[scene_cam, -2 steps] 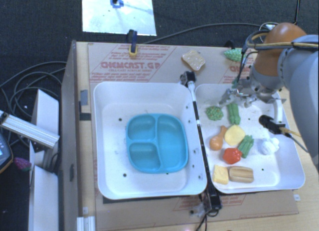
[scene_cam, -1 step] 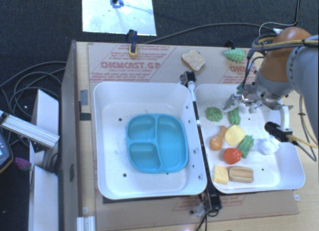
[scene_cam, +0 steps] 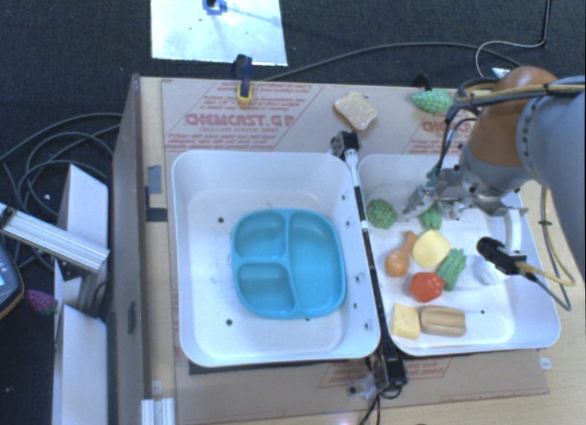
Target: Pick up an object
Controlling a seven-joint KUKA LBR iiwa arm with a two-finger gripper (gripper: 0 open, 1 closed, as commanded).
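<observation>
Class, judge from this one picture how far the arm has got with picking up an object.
Done: the gripper has reached the right bin and sits low over the toy food, near a small green piece. In hand: nothing visibly lifted; the yellow piece and tomato lie in the bin. Left: grasping and raising one.

The grey arm [scene_cam: 540,139] reaches in from the right, wrist angled down-left.

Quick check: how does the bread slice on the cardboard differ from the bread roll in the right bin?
The bread slice is pale tan and lies on the cardboard behind the bins; the bread roll is browner, longer and lies inside the right bin beside a yellow cheese block. Both lie flat, away from the gripper.
</observation>
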